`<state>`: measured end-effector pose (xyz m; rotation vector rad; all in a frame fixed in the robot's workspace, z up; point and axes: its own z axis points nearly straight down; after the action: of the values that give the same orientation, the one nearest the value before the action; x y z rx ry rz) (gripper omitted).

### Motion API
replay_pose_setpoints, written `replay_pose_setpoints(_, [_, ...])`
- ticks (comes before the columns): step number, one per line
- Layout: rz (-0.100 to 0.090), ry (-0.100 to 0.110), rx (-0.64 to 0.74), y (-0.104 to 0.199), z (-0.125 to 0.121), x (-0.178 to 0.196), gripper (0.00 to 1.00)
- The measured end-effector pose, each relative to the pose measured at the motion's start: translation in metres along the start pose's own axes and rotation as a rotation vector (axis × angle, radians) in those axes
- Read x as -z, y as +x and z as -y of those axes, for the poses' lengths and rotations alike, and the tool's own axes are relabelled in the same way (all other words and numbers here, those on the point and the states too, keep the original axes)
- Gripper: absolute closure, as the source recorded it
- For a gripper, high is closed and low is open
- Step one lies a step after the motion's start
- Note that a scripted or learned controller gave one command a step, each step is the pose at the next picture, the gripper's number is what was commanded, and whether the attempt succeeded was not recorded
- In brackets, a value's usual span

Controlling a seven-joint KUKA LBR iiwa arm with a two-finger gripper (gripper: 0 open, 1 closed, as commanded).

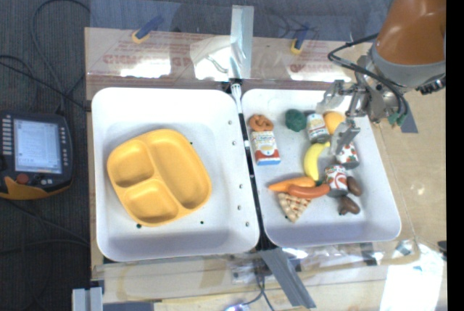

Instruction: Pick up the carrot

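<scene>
Carrot (288,185) lies in the right bin (377,226), orange and pointing left, below and to the left of the claw (344,127), with nothing gripping it. Whether the claw is wide or narrow I cannot tell. Touching the carrot's lower side are a red sausage (310,191) and a waffle cone (293,207). A yellow banana (313,159) sits between carrot and claw. Farther left, in the left bin (109,230), rests a yellow divided plate (158,175), well apart from the claw.
</scene>
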<state>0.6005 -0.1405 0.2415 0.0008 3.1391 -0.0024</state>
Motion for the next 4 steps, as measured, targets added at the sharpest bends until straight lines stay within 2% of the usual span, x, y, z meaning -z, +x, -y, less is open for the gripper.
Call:
replay_pose_setpoints(1, [-0.008,-0.004,-0.026,0.036,-0.088,-0.060,0.00])
replay_pose_setpoints(2, [-0.002,-0.001,0.107,0.086,-0.110,-0.057,0.00])
replay_pose_setpoints(3, [-0.001,-0.001,-0.057,0.032,-0.046,-0.070,0.00])
replay_pose_setpoints(4, [0.014,0.001,-0.035,0.017,-0.039,-0.150,0.00])
